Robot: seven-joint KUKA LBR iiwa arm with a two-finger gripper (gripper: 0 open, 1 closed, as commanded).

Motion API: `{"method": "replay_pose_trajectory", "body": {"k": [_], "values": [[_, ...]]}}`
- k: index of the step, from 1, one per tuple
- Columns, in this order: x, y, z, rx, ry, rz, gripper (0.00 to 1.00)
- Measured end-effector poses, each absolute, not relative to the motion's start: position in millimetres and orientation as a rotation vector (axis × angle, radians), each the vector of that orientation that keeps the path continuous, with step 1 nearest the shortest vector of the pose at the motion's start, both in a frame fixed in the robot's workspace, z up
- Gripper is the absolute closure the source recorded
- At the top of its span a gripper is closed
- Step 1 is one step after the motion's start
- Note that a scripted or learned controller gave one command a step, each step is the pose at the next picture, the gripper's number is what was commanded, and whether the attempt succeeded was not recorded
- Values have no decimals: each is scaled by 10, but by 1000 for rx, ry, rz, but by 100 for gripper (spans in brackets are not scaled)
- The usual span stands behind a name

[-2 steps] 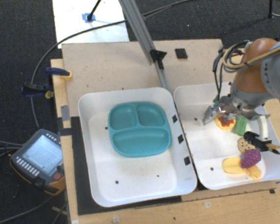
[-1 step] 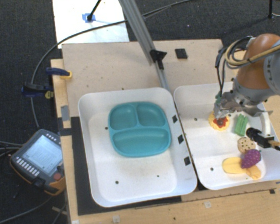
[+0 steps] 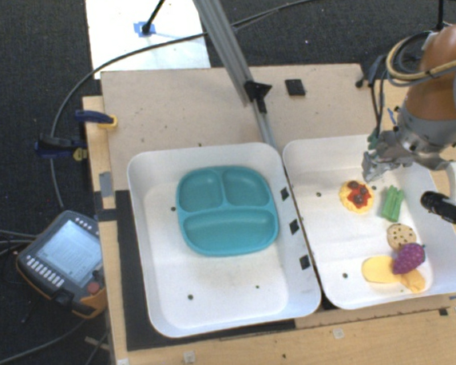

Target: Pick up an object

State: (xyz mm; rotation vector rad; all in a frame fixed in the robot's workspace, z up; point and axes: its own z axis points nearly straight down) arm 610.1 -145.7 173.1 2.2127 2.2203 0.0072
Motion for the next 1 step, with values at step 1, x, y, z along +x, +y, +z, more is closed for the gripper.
{"method": "replay_pose_trajectory", "body": {"k": [1], "values": [[6082, -1478, 2377, 2211, 2221, 8, 100]]}}
